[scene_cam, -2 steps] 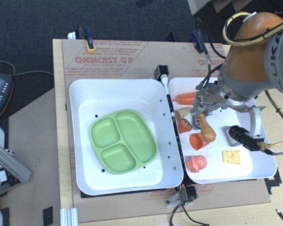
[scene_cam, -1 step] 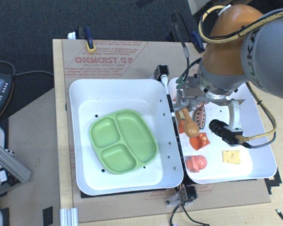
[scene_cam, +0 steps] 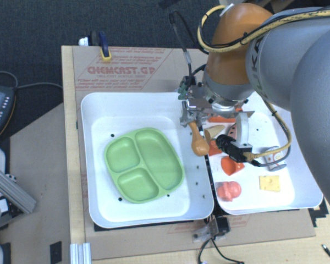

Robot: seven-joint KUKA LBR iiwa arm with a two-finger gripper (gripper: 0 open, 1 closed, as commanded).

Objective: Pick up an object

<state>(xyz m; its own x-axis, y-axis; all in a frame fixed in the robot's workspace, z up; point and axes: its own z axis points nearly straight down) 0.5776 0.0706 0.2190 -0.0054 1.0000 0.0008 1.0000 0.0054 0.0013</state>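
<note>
My gripper [scene_cam: 193,121] hangs over the wall between the two bins, under the orange wrist band. A brown drumstick-shaped toy [scene_cam: 198,142] hangs from it, thin end up between the fingers and round end down over the left bin's right edge. The gripper is shut on that thin end. In the right bin [scene_cam: 297,194] lie a red-orange piece [scene_cam: 232,165], a pink lump [scene_cam: 229,190] and a yellow cheese wedge [scene_cam: 270,183]. The arm hides the rear of the right bin.
A green three-compartment plate [scene_cam: 144,164] fills the middle of the left bin [scene_cam: 93,147]. A cardboard sheet [scene_cam: 121,67] lies behind the bins. The bench's front edge runs just below both bins.
</note>
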